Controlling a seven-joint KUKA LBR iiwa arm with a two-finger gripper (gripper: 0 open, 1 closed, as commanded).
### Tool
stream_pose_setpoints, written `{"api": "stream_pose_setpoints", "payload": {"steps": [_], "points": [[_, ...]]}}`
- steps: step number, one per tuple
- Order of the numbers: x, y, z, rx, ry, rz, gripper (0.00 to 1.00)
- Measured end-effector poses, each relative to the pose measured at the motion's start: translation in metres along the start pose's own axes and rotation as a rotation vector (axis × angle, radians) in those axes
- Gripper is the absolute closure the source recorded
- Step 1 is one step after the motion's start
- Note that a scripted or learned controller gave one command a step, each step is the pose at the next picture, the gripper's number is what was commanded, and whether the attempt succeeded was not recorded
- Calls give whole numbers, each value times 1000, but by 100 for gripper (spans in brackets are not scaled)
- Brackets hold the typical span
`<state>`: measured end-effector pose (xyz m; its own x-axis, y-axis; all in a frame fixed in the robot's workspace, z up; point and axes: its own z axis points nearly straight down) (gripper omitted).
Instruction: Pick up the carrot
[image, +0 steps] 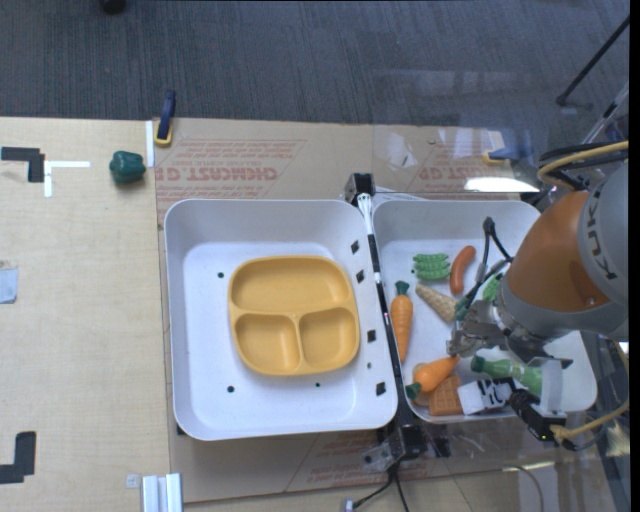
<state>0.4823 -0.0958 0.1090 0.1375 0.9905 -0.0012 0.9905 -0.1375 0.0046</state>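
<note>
Nearest, the gripper (478, 345) hangs over the right bin (520, 215); whether its pincer is parted or holding anything cannot be told. Approach step: the carrot (401, 318) lies free at that bin's left wall, so the next move shifts left. Mirrored print on the cardboard (230, 165) is not legible.

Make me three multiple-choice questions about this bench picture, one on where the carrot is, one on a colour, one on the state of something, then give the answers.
1. Where does the carrot lie?
A. in the right bin, by its left wall
B. on the yellow plate
C. on the cardboard outside the bins

2. What colour is the divided plate in the left bin?
A. blue
B. yellow
C. red

3. How does the carrot stand to the gripper?
A. gripped and lifted
B. lying apart from it
C. hanging from the arm's orange band

Answers: 1 A, it lies along the right bin's left wall. 2 B, the three-compartment plate is yellow. 3 B, it rests on the bin floor, left of the gripper.
</note>
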Motion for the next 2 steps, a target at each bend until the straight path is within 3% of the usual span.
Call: {"api": "stream_pose_setpoints", "payload": {"steps": [1,2], "points": [[0,0,0,1,0,-1,0],[-1,2,-8,0,0,1,100]]}}
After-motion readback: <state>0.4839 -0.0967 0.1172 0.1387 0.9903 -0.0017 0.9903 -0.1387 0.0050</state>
